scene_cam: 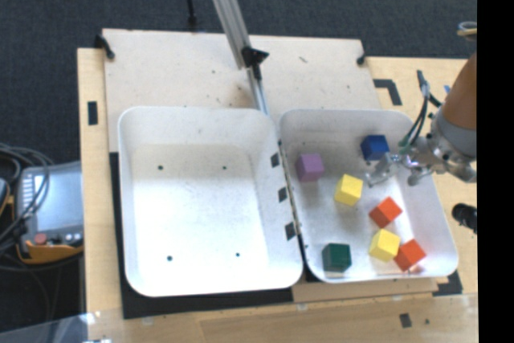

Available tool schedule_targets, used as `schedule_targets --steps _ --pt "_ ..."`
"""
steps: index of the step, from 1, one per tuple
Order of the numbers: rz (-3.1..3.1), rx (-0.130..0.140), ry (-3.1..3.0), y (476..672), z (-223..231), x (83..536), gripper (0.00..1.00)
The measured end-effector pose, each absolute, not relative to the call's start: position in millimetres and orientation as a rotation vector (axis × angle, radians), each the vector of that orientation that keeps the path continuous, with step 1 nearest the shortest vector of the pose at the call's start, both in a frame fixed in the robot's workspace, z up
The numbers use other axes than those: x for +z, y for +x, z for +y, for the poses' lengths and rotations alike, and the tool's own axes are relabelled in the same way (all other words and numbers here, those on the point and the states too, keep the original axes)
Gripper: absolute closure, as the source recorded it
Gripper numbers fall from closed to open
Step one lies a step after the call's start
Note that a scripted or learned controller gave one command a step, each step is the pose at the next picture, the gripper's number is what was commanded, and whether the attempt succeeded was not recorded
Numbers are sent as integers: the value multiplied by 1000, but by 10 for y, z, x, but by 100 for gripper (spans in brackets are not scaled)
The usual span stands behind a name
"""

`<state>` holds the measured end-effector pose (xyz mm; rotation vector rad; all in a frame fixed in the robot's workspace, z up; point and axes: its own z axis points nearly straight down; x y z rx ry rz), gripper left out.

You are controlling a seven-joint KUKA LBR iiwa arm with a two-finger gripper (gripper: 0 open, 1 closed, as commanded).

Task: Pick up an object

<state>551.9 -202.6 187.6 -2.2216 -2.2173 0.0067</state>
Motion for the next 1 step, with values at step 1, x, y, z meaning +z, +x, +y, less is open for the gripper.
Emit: schedule_targets --steps 1 --pt "-2219 5 -2223 5415 -2080 1354 0"
